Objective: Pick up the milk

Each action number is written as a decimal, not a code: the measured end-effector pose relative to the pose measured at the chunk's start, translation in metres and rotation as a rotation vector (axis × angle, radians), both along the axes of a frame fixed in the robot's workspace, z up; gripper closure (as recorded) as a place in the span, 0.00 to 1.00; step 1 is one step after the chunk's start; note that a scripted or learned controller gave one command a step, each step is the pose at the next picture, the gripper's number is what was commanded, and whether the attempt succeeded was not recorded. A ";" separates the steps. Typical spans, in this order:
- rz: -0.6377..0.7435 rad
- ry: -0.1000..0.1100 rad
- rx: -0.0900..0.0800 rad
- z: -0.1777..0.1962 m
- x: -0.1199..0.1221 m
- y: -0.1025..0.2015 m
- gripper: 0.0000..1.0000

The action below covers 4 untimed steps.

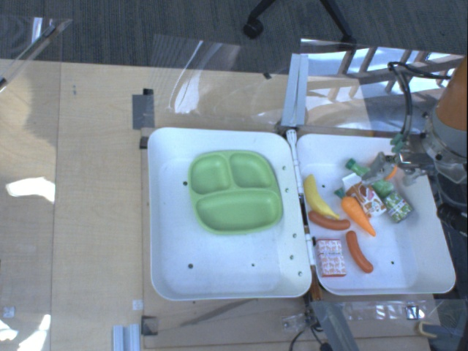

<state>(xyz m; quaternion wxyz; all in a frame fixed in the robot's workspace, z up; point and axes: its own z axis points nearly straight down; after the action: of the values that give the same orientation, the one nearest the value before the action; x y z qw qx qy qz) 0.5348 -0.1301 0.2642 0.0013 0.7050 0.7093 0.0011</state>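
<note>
The gripper [387, 165] hangs low over the back of the right bin [431, 269], above a cluster of toy food; whether it is open or closed cannot be told. The milk [330, 258], a small pink-and-white carton, lies flat near the bin's front left corner, well apart from the gripper. Beside it lie two sausages [359, 251], a banana [316, 196] and a carrot [357, 215]. The left bin [168, 269] holds a green divided plate [235, 191].

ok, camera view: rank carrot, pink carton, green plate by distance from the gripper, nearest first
1. Carrot, right bin, just left of and below the gripper.
2. Pink carton, right bin's front-left corner.
3. Green plate, left bin.
</note>
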 end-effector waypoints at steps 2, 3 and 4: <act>0.087 -0.044 -0.018 -0.156 0.064 -0.047 0.00; 0.090 -0.060 -0.023 -0.138 0.069 -0.048 1.00; 0.122 -0.006 -0.001 -0.041 0.065 0.026 1.00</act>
<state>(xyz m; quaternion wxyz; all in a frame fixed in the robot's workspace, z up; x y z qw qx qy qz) 0.5996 -0.1036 0.2231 0.0038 0.6605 0.7508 0.0030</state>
